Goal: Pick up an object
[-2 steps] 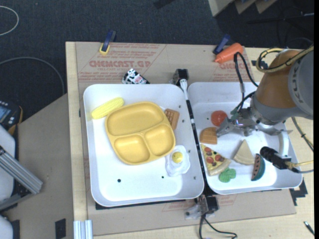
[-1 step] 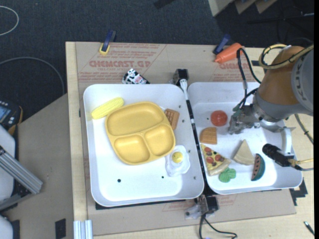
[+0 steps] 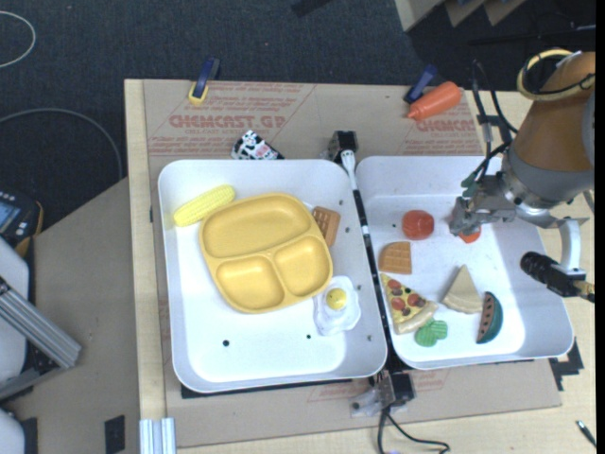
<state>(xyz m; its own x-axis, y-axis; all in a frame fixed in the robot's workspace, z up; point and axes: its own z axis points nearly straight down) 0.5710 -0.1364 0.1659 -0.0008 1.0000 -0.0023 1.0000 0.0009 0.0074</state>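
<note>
**Gripper poised over play food in the right bin**

Dark carpet is surrounding a plywood bench [image 3: 284, 112] that is bearing two shallow white bins. The grey two-finger gripper [image 3: 465, 223] is hanging low in the right white bin [image 3: 539, 348], just above a small orange-red piece [image 3: 470, 236] that is peeking out beneath it; whether the fingers are apart or together cannot be told. Just left of the gripper, a round red toy tomato [image 3: 418, 223] is lying, with a tan toast slice [image 3: 396, 256] below it. Farther below the gripper, a beige wedge [image 3: 463, 291], a pizza slice [image 3: 408, 303], a green broccoli piece [image 3: 432, 332] and a watermelon slice [image 3: 488, 317] are resting. Far left, a yellow sectioned plastic tray [image 3: 265, 251] is occupying the other bin. Judging by appearance, the tomato is probably light, rigid and smooth, so it is likely to slip; gripping across its widest middle seems safest.
</note>
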